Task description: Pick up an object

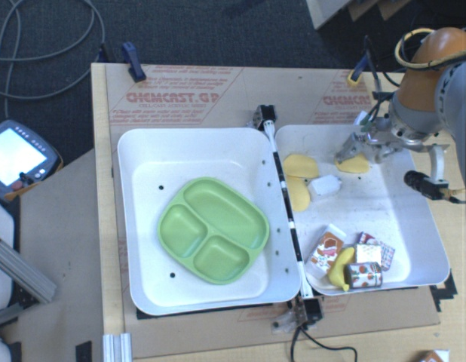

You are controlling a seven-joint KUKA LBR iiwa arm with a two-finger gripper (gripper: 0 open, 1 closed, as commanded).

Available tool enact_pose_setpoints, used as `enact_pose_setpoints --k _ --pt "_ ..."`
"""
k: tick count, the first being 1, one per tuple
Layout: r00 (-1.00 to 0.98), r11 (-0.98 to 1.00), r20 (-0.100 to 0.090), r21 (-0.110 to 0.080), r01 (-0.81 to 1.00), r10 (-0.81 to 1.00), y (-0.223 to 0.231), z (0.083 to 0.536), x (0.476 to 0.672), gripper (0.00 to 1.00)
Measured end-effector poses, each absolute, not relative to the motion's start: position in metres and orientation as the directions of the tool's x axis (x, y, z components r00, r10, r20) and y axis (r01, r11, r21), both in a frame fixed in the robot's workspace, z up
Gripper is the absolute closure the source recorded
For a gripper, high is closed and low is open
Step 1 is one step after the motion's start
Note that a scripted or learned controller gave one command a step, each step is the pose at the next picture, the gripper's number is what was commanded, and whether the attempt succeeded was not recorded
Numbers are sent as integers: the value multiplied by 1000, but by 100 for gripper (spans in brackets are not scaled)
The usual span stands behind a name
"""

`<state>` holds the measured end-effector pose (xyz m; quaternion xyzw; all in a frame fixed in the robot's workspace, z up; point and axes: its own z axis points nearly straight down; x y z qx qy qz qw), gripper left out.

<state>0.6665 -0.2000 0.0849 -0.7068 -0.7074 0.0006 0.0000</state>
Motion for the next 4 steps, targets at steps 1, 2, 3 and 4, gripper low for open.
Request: enact_pose_setpoints --k 1,2,3,4 --pt "-3 3 6 -1 1000 1000 -210 86 668 0" --pt "-3 3 0 5 1000 1000 -211 97 669 100" --pt "0 0 0 0 1000 1000 -186 143 605 100" --pt "0 0 1 -1 1000 1000 -186 143 605 0"
